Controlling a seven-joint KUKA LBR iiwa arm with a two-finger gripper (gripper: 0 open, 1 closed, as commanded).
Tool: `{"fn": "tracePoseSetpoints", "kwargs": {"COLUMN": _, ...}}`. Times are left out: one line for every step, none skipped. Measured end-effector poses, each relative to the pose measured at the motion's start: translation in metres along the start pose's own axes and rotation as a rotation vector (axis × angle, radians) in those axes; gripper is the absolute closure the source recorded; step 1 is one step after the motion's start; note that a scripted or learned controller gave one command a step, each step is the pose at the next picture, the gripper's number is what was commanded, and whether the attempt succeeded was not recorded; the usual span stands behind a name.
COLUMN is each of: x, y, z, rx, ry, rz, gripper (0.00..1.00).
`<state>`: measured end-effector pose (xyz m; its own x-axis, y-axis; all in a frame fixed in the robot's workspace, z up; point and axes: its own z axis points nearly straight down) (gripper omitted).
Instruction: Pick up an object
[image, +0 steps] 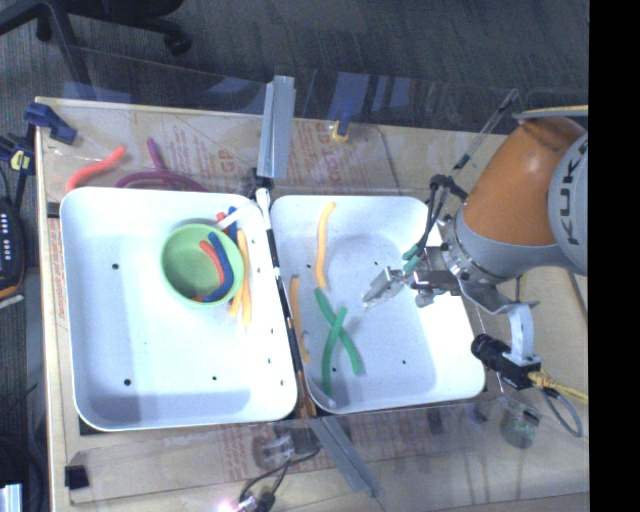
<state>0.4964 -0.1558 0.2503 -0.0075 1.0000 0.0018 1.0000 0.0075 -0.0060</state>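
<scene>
My metal two-finger gripper (385, 288) spread, holding nothing, over right white bin (440, 375). Crossed green bendy sticks (336, 335) lie at 7 o'clock from me, near. Risk: I drop too far right, grab air; thin sticks slip.

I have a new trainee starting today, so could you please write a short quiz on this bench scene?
1. True or false: the green bowl sits in the left bin.
2. Which bin is the hand over? A) left B) right
3. Fill in: the two green strips in the right bin lie ____ over each other.

Key: 1 true; 2 B; 3 crossed.
</scene>
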Motion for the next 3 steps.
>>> {"fn": "tracePoseSetpoints", "kwargs": {"x": 0.05, "y": 0.022, "z": 0.131, "rx": -0.006, "ry": -0.009, "rz": -0.083, "gripper": 0.0}}
{"fn": "tracePoseSetpoints", "kwargs": {"x": 0.038, "y": 0.032, "z": 0.156, "rx": -0.006, "ry": 0.0, "rz": -0.002, "gripper": 0.0}}
{"fn": "tracePoseSetpoints", "kwargs": {"x": 0.04, "y": 0.032, "z": 0.145, "rx": -0.004, "ry": 0.003, "rz": -0.01, "gripper": 1.0}}
